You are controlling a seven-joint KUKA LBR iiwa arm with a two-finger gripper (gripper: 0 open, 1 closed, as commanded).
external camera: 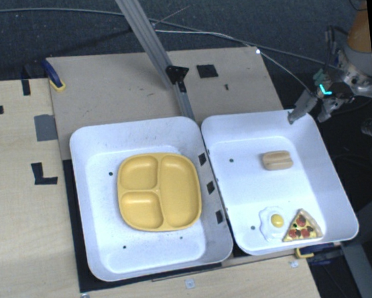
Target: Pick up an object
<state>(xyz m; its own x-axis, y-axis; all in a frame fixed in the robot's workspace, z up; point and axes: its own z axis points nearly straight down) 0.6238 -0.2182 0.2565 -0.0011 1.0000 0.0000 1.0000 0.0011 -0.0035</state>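
Observation:
The right bin (305, 139) holds a tan bread roll (277, 160) near its middle. A fried egg (273, 222) and a pizza slice (302, 226) lie side by side at its front edge. A yellow divided plate (159, 191) rests in the left bin (94, 189). My gripper (309, 109) hangs at the far right corner of the right bin, just outside its rim, with the fingers apart and nothing between them. It is well away from the bread roll, up and to the right of it.
A grey metal bar (154, 45) runs diagonally from the top down to the gap between the bins. Cables (240, 38) cross the dark mat behind the bins. The wooden bench (18, 197) extends to the left.

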